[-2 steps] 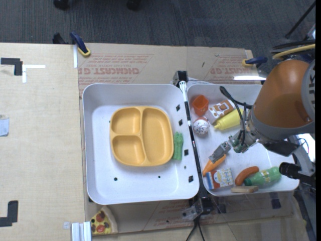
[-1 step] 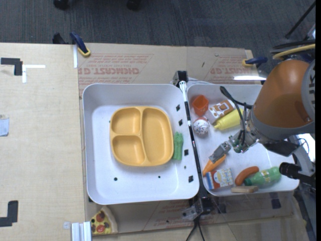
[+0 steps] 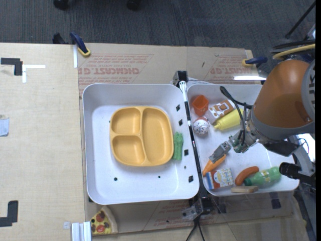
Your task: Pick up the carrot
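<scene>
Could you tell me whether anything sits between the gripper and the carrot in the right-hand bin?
Nothing visible does. The gripper is low in the right bin, right at the upper end of the carrot. The white ball and the carton lie off to either side.
</scene>
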